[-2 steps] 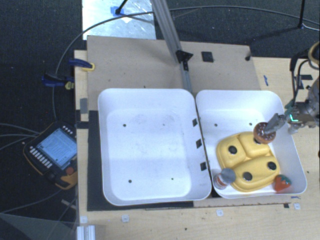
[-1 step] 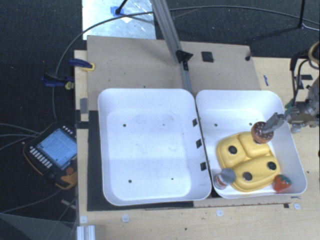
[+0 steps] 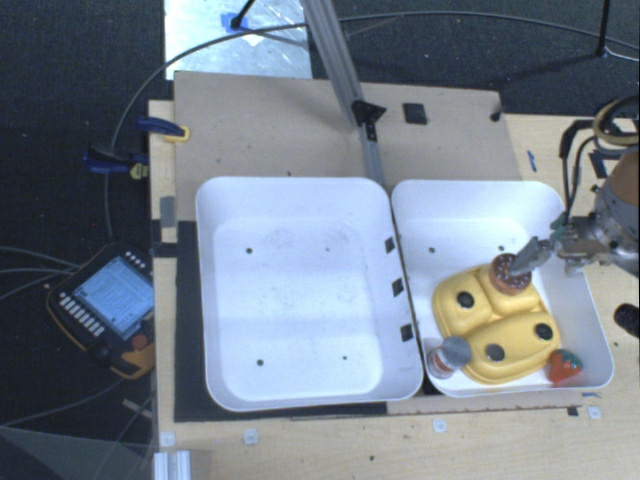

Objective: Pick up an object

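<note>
Right bin [image 3: 470, 208] crowds yellow toy [image 3: 495, 328], strawberry [image 3: 564, 366].

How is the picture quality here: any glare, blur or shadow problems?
Camera view: lighting is even, with soft shadows along the rims of the left bin; the shiny sheet on the floor glares bright; the tool and the yellow toy look slightly soft, and fine detail is low.

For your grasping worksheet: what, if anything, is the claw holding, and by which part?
Cannot be told. The claw sits over the brown disc on the yellow toy, with its tips too blurred to show a hold.
</note>
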Robot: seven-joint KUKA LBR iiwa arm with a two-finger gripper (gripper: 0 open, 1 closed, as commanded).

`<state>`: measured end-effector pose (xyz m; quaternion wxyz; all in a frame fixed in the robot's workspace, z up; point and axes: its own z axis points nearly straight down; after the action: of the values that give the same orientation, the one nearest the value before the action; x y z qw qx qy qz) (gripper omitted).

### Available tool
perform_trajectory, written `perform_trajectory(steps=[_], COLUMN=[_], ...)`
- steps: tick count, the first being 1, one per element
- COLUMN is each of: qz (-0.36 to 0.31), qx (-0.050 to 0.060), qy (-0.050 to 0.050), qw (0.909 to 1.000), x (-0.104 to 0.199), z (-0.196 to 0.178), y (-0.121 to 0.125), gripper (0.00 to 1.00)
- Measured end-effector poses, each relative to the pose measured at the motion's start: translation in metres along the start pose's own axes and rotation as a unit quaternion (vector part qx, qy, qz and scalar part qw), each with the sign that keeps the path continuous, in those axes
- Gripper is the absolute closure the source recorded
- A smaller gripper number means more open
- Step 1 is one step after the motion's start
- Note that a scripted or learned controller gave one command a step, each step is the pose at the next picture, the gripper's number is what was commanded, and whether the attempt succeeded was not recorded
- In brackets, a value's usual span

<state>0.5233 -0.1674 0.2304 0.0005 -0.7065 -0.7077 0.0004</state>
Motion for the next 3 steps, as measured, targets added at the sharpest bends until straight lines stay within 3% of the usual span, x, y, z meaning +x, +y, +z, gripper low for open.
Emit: perform_trajectory(steps=[2, 3], qz=[0.001, -0.001], qx=[0.000, -0.003], qy=[0.000, -0.001], qw=[1.0000, 1.0000], x=[-0.009, -0.009], z=[0.102, 0.088], y=[0.009, 0.011], gripper=[0.00, 1.00])
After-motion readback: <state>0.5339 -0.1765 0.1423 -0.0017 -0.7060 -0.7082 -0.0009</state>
